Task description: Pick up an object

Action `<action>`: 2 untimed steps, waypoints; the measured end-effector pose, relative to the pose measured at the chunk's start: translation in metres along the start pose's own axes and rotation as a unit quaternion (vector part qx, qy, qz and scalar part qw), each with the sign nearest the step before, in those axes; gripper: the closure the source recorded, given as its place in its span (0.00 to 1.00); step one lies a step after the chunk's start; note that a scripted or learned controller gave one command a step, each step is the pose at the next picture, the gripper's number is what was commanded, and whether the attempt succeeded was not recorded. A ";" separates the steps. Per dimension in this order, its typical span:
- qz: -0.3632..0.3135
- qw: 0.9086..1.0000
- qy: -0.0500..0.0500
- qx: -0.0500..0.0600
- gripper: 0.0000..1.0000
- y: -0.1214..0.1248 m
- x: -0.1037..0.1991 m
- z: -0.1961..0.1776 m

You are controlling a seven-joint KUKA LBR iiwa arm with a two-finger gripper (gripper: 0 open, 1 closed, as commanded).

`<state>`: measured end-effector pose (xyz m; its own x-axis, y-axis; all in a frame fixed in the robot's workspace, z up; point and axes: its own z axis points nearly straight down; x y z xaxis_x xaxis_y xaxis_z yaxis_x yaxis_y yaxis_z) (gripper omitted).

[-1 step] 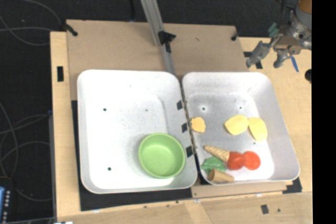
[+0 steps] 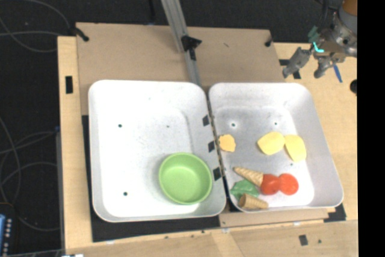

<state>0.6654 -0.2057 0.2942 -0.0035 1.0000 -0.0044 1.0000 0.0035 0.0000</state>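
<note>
Glossy green plastic bowl [image 2: 185, 178]; matt, speckled white bins [image 2: 144, 105].

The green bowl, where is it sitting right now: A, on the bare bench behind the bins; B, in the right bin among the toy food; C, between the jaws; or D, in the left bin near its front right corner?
D: the green bowl rests on the floor of the left bin, by its front right corner.
</note>
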 end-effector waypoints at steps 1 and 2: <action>0.000 1.000 0.000 0.001 0.00 0.008 0.004 0.049; 0.001 1.000 0.001 0.003 0.00 0.002 0.006 0.111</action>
<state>0.6671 -0.1998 0.1832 -0.0009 1.0000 -0.0023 1.0000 0.0009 -0.0056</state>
